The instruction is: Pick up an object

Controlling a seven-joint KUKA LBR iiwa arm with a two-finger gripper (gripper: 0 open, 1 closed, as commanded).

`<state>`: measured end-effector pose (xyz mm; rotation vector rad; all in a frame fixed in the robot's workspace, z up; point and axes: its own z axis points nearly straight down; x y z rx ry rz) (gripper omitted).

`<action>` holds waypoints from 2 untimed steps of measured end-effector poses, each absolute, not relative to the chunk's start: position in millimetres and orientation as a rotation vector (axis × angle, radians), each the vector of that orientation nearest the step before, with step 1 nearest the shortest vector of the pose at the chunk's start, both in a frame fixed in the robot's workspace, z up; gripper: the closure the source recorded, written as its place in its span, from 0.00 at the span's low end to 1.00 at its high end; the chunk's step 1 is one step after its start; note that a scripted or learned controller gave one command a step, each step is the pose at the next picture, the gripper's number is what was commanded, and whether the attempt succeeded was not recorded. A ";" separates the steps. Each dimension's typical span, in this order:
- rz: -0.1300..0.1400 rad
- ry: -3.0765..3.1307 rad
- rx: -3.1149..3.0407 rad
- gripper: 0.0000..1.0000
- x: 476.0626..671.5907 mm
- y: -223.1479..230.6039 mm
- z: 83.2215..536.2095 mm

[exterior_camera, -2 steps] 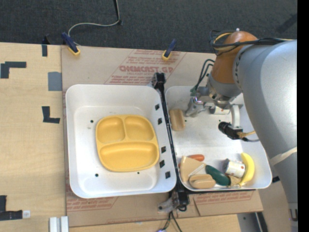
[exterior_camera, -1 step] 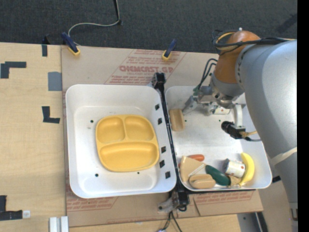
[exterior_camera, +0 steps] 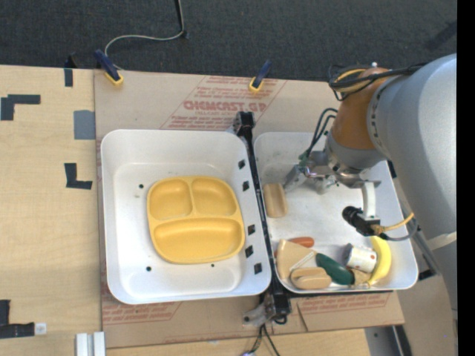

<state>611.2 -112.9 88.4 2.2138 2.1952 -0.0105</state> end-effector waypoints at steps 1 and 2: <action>-0.010 2.189 2.214 0.00 563.5 -106.8 88.2; -0.001 2.202 2.218 1.00 564.5 -101.3 98.4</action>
